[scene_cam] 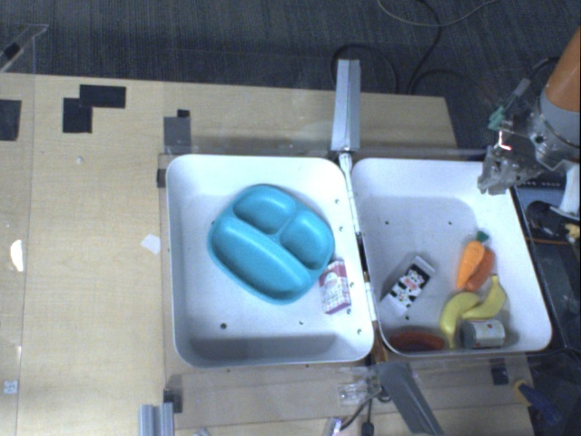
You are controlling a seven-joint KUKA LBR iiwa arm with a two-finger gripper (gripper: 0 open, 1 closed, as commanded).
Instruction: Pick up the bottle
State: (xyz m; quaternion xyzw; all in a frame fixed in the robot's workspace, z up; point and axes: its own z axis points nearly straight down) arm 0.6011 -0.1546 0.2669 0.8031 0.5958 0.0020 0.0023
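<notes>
A small bottle (335, 287) with a pink and white label lies on its side in the left bin (191, 334), against the lower right edge of a blue divided plate (270, 241). My gripper (498, 175) hangs over the far right corner of the right bin (427, 198), well away from the bottle. Nothing shows between its fingers.
The right bin holds a carrot (474, 263), a banana (472, 305), a black and white patterned box (408, 284), a grey can (482, 333) and a red item (418, 341) at its near edge. A metal post (347, 107) stands between the bins at the back.
</notes>
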